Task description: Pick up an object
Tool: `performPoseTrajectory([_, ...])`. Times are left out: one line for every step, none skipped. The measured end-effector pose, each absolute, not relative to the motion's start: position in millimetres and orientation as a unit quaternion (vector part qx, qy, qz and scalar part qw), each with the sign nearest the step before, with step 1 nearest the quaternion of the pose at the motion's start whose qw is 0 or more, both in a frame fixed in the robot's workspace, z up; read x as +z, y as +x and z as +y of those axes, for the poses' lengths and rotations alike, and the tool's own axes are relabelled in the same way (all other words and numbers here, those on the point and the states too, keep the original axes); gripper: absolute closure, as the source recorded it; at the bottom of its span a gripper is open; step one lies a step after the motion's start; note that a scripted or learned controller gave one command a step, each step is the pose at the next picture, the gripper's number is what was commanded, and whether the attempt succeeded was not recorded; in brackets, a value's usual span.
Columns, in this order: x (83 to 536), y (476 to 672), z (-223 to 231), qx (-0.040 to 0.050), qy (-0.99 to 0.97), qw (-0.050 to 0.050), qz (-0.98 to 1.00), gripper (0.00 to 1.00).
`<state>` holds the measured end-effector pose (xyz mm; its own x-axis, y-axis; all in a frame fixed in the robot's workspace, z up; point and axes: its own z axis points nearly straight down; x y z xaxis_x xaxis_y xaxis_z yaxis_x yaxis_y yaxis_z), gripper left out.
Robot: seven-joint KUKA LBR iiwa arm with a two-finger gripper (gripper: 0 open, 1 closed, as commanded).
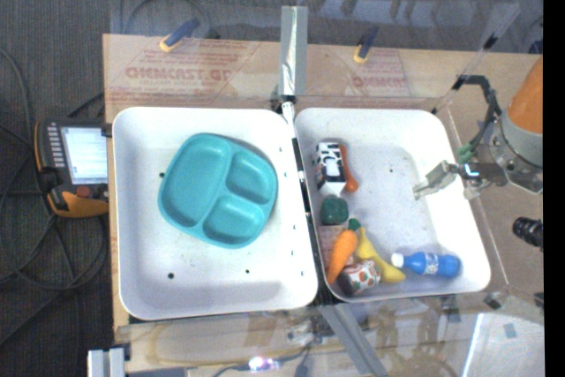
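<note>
At right of frame, the gripper hangs over the right bin, its fingers spread and holding nothing. Below it, along the bin's lower edge, lies a bottle beside a banana, a can and a carrot. A green ball and a black-and-white toy sit against the bin's left wall. A teal plate rests in the left bin.
</note>
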<state>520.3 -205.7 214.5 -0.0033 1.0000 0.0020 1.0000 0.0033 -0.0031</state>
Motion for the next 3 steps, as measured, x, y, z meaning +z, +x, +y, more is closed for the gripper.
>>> performPoseTrajectory([146,569.3,-148,0.0003,-0.586,0.002,-0.810,0.00])
performPoseTrajectory([89,555.8,-125,-0.0011,-0.584,-0.005,-0.812,0.00])
performPoseTrajectory([89,617.3,-112,-0.0022,-0.596,-0.006,-0.803,0.00])
